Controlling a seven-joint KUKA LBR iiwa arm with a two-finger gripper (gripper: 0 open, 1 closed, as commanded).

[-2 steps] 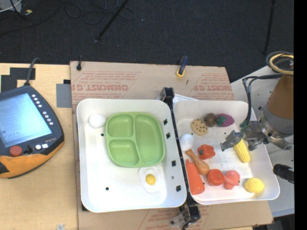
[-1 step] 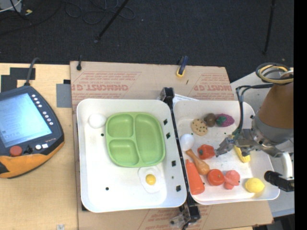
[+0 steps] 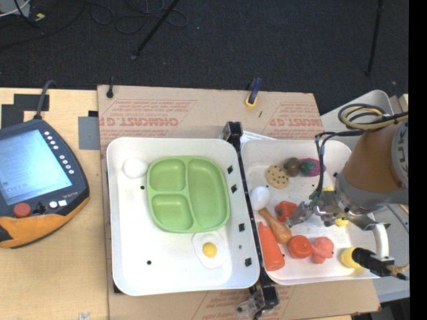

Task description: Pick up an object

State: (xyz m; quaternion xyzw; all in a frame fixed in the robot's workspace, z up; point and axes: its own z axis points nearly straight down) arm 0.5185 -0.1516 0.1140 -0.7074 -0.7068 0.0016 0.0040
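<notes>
My gripper [image 3: 307, 212] is low in the middle of the right bin [image 3: 333, 153], below the arm's orange band. Just left of it, very close, lies a small red toy [image 3: 285, 209]; whether they touch is unclear. Around it are a spotted cookie [image 3: 277, 175], a brown ball [image 3: 292, 165], a magenta and green piece [image 3: 308, 167], a white egg [image 3: 259, 196], a tan sausage-like piece [image 3: 275, 224], a long orange-red piece [image 3: 270, 247], a red tomato [image 3: 300, 246], a pink toy [image 3: 322, 249] and a yellow piece [image 3: 348, 257].
The left bin [image 3: 127, 245] holds a green divided plate [image 3: 187, 194], a white ball [image 3: 134, 168] and a toy fried egg [image 3: 209, 249]. A black divider [image 3: 244, 199] runs between the bins. A handheld control pendant [image 3: 37, 175] lies on the bench at far left.
</notes>
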